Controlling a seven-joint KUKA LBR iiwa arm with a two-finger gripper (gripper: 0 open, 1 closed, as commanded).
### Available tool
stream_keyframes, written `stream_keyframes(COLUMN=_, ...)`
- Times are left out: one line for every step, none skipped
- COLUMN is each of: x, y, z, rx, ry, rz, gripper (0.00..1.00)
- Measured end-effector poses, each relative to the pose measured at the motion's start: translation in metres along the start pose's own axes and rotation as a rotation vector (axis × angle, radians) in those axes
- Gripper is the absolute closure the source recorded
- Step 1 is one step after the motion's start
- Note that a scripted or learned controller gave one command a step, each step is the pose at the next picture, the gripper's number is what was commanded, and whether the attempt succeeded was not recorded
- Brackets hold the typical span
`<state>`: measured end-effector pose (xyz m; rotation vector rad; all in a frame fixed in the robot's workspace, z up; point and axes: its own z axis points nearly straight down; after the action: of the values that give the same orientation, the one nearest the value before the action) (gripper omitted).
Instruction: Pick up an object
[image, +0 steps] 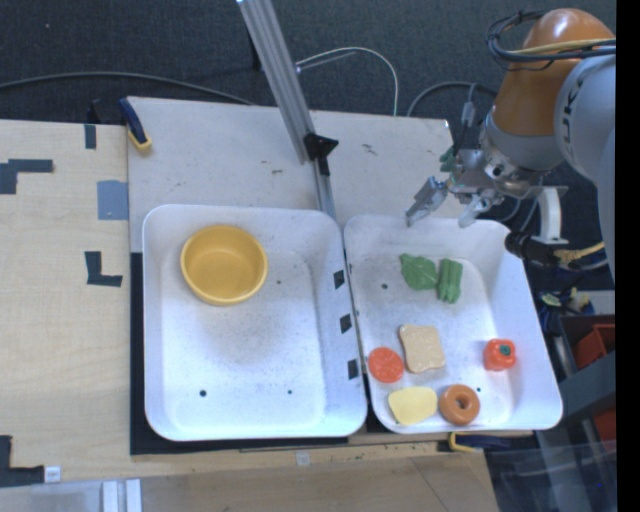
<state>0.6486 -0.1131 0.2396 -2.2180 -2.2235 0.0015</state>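
Gripper (442, 208) spread, nothing in it, upper right of frame above right bin (528, 300) rim. Greens (432, 273) just below, w/ toast (423, 347) near centre. Risk: fingers straddle both green bits, grip slips.

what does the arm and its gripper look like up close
The arm is grey with a rounded orange band above the wrist and dark lettering on its side. Black cables loop over the orange part. The gripper is small, metallic grey, with two slim pale jaws below a cluttered wrist block.
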Motion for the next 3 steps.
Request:
stream_keyframes(x=0.000, y=0.000, z=0.000, rx=0.000, ry=0.000, rz=0.000, gripper=0.00)
stream_keyframes(x=0.002, y=0.002, z=0.044, rx=0.004, ry=-0.001, rz=0.000, gripper=0.00)
stream_keyframes(x=-0.002, y=-0.002, z=0.108, rx=0.007, ry=-0.001, rz=0.001, gripper=0.00)
